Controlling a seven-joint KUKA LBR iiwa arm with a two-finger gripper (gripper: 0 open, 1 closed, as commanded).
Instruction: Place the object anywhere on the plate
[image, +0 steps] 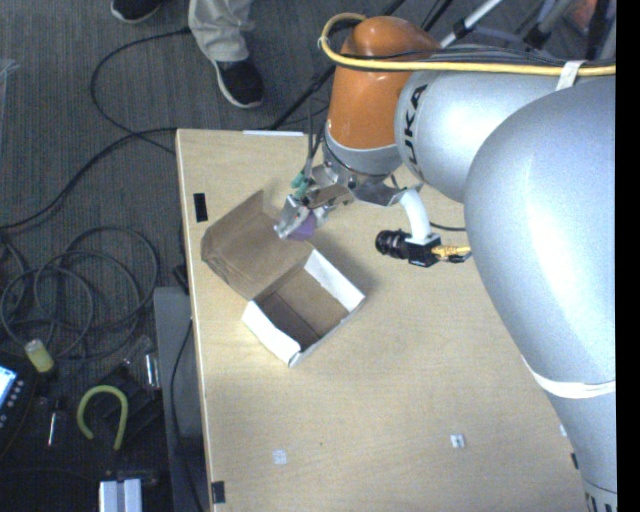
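1. Camera view from above: a small purple object (304, 226) sits right at the tip of the gripper (297, 212), over the far edge of an open box (300, 305) on the wooden bench (400, 400).
2. Whether the gripper has the purple object clamped or is merely touching it cannot be told at this angle; the tool's metal parts, with a green spot on them, crowd the object from above.
3. The object lies against the line where the box's brown cardboard flap (245, 250) meets its opening; the flap is folded out flat toward the bench's left edge.
4. The box stands turned at an angle to the bench edges, its white rim framing a brown interior, with one white flap (335, 280) folded out on the right side.
5. The orange band (375, 85) of the arm stands directly above the gripper, and the broad grey arm (545, 210) covers the right side of the scene.
6. A white tube curves down beside the wrist to a black connector (408, 245) with a yellow tip, which hangs over the bench just right of the box.
7. A yellow cable (450, 66) runs across the top of the arm.
8. Off the bench, dark cables (80, 290) loop over grey carpet on the left, a green curved piece (101, 407) lies near the lower left corner, and a black shoe (239, 81) stands at the top.
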